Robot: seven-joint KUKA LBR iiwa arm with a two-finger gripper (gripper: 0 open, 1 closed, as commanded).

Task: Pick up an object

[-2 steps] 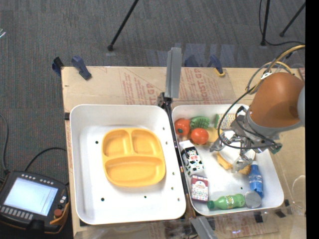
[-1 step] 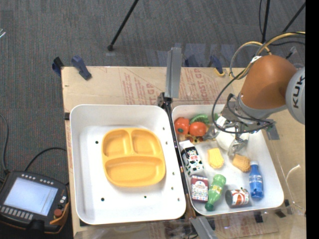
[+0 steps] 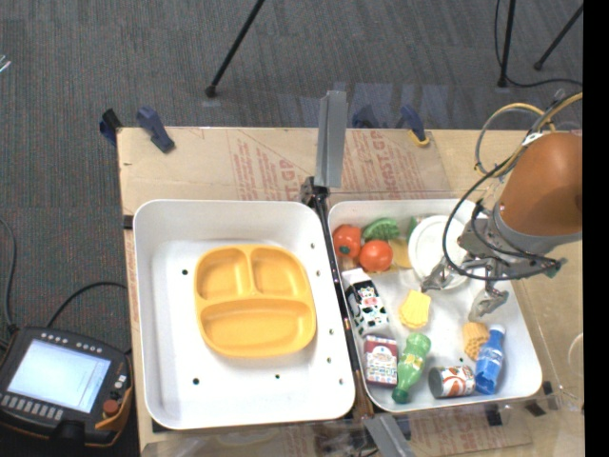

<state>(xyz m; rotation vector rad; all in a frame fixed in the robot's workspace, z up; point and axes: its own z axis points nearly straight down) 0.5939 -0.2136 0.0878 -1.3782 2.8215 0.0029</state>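
Pincer (image 3: 466, 290) spread, pinching nothing, hovering in right bin (image 3: 529, 350) above yellow piece (image 3: 415, 308) and plate (image 3: 435, 243). Likely light, stiff, slick plastic toy; best gripped across narrow flat sides, not the broad face.

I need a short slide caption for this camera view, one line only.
Gripper hangs open over the right bin of toy groceries; a yellow divided plate lies in the left bin.
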